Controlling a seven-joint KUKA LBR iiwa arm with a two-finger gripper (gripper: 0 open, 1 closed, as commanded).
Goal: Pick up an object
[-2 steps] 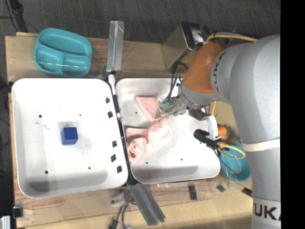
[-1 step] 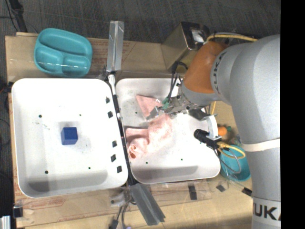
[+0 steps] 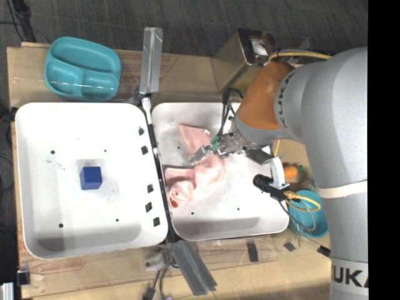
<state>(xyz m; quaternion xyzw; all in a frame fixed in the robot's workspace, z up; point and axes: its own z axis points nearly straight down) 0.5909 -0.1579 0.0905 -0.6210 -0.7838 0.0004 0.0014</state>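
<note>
Arm casing reads "UK", cut off at frame edge. Hand [image 3: 209,150] over pink cloth [image 3: 195,175] in right bin [image 3: 250,220]; grip state unclear. Blue cube [image 3: 91,177] in left bin [image 3: 37,136].

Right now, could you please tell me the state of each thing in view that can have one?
Pink cloth: crumpled in the right bin, one edge lifted toward the pincer.
Pincer: low over the cloth's upper part; grip unclear.
Blue cube: resting flat in the left bin, alone.
Teal tray: lying on the bench behind the left bin.
</note>
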